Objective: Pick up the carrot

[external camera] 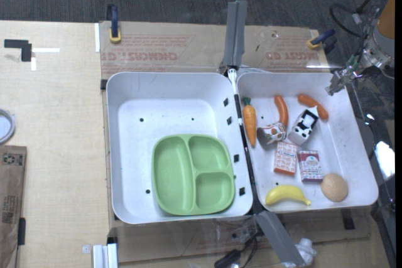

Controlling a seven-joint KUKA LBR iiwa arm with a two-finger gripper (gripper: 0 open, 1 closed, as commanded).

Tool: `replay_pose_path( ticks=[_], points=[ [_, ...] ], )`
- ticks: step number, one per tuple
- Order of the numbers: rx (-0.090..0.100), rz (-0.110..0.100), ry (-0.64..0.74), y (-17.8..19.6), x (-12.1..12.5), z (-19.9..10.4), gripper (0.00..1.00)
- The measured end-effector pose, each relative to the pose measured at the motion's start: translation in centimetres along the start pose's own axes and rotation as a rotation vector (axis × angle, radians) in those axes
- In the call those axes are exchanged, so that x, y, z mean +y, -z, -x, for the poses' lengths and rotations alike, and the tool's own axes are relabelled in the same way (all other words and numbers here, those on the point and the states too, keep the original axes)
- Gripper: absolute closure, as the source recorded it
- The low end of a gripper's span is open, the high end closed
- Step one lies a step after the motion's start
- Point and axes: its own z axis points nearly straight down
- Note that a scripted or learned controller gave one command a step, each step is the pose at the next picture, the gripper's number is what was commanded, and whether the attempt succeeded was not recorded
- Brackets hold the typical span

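Note:
The carrot [250,125], orange with a small green top, lies lengthwise along the left wall of the right bin [358,135]. My gripper [339,82] hangs over the bin's far right corner, well away from the carrot and above the bin rim. Nothing is seen held in it. The grey arm with its orange band comes in from the upper right edge.
The right bin also holds two orange sausages [281,111] [313,105], a small can [271,133], a black-and-white cow toy [304,127], two small boxes [285,158] [310,166], an egg [334,187] and a banana [287,196]. A green divided plate [193,174] sits in the left bin [125,135].

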Motion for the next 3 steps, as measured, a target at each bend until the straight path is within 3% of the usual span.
replay_pose_path(
  ticks=[1,2,3],
  points=[
    [0.000,0.000,0.000,0.0,0.0,0.0,0.00],
    [-0.012,0.019,0.029,-9.7,-2.3,-6.5,0.00],
    [0.001,0.001,0.253,-5.7,6.0,-9.3,0.00]
  ],
)
